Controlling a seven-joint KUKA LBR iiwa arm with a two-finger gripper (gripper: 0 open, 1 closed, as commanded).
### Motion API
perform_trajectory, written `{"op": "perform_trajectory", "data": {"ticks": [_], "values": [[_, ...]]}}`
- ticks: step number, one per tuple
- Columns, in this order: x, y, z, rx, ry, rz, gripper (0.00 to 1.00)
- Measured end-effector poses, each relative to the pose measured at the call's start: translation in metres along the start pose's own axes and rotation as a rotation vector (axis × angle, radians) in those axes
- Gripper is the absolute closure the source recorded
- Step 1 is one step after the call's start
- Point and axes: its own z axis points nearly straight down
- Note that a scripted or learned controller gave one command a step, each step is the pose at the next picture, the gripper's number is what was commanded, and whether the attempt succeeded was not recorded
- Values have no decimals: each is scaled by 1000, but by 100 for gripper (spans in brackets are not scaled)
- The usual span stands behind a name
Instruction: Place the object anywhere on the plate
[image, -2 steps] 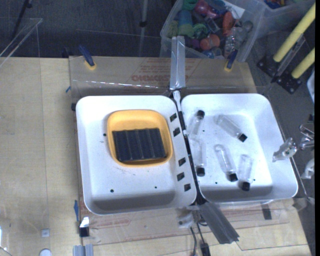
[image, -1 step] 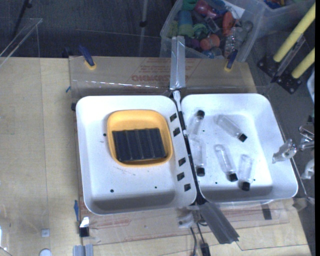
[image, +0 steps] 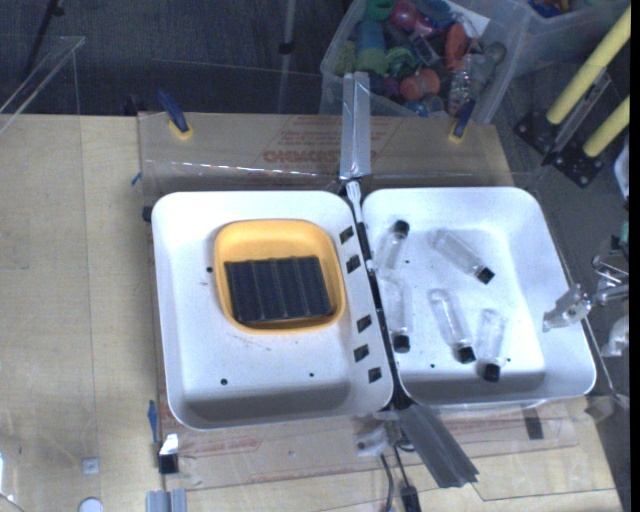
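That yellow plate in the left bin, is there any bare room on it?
The yellow plate has a dark ribbed insert over its middle; bare yellow remains along its back edge. The right bin is crowded with clear vials.

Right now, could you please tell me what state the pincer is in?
Pincer: at the right bin's right rim, holding nothing visible; open or closed cannot be told.

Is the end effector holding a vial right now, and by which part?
Nothing visibly held. The end effector sits at the right bin's right rim, apart from the vials lying inside.
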Motion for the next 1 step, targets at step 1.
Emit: {"op": "perform_trajectory", "data": {"ticks": [1], "values": [[3,3,-8,3,-2,-322,0]]}}
